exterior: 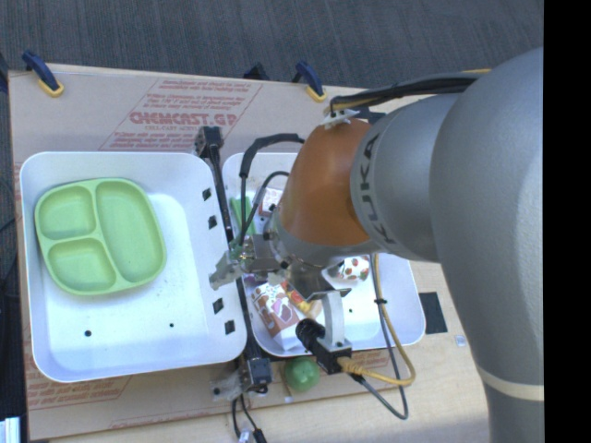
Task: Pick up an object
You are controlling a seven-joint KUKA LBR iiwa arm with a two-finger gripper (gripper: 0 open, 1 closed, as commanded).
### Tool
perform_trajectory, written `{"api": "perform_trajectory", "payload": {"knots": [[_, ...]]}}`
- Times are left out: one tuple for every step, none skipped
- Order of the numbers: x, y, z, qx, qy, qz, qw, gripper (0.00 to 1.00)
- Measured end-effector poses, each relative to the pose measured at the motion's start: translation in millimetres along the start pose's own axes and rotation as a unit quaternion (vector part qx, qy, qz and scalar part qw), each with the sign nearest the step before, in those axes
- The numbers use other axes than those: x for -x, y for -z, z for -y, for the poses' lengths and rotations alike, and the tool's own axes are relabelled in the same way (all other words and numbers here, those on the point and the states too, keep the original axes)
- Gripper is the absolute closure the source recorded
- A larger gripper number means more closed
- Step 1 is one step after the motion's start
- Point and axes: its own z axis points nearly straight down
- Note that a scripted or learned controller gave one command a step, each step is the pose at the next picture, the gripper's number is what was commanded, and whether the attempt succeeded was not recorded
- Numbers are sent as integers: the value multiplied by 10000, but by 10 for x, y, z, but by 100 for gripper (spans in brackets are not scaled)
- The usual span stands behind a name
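Left bin (55, 344): green divided plate (100, 235). Right bin (406, 317): snack packet (274, 307) under arm (416, 183). Hand state: cannot tell.

Brown board-covered bench (111, 100) (red print near the top). Bearing two white bins (120, 340) side by side, touching.

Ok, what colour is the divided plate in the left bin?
Light green, seen clearly in the camera view: the divided plate lies in the left bin.
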Motion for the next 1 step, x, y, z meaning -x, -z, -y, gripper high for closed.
{"api": "perform_trajectory", "payload": {"knots": [[9, 4, -2, 7, -7, 3, 10000, 0]]}}
